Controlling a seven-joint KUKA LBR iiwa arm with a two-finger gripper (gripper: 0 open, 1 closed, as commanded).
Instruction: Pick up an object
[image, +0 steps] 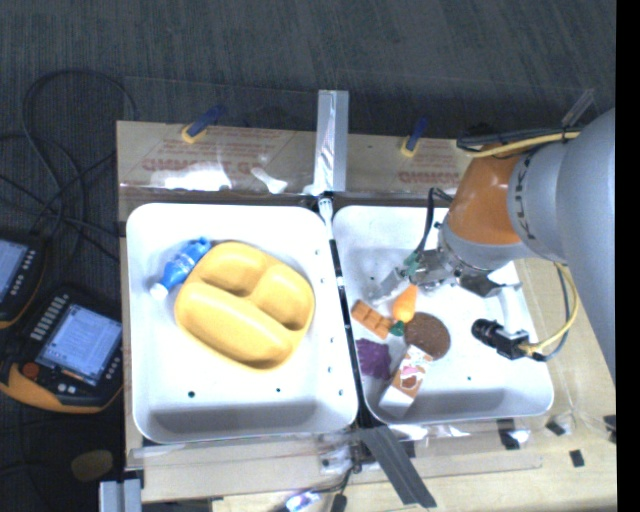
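Gripper (412, 268) over right bin (520, 400), opening indiscernible; orange carrot-like piece (404, 301) lies just near of it, perhaps touching.

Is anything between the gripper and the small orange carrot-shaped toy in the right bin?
Nothing visible does. The gripper hangs just above the small orange carrot-shaped toy; the brown round disc and orange block lie beside it, not over it.
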